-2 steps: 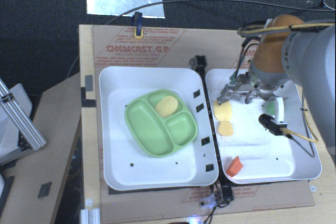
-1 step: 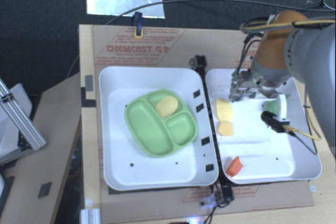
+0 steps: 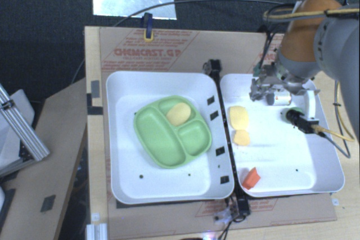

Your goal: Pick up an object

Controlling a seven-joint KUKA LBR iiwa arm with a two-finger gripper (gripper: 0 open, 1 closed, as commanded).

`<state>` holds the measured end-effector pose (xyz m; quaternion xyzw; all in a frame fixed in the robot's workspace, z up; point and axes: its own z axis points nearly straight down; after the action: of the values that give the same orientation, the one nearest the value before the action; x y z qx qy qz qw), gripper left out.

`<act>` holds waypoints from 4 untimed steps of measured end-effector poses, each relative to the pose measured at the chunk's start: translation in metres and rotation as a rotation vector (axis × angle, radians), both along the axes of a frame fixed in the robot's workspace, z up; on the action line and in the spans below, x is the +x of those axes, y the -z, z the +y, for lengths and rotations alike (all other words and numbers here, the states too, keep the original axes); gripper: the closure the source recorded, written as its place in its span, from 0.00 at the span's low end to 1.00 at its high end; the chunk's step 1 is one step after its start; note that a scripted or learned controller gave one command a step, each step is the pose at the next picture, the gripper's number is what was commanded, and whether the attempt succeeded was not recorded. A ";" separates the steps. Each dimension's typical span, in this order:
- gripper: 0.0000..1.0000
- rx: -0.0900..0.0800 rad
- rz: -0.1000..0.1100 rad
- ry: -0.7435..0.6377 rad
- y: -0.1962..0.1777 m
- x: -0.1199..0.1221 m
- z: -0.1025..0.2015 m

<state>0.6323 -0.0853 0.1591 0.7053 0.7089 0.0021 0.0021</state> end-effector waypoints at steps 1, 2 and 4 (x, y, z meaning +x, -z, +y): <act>1.00 0.000 -0.002 -0.002 -0.057 0.010 0.006; 1.00 -0.001 0.004 -0.001 -0.045 0.011 0.006; 1.00 0.001 0.004 -0.003 -0.042 0.011 0.120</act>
<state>0.6438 0.0348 0.2014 0.7041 0.7101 0.0012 0.0005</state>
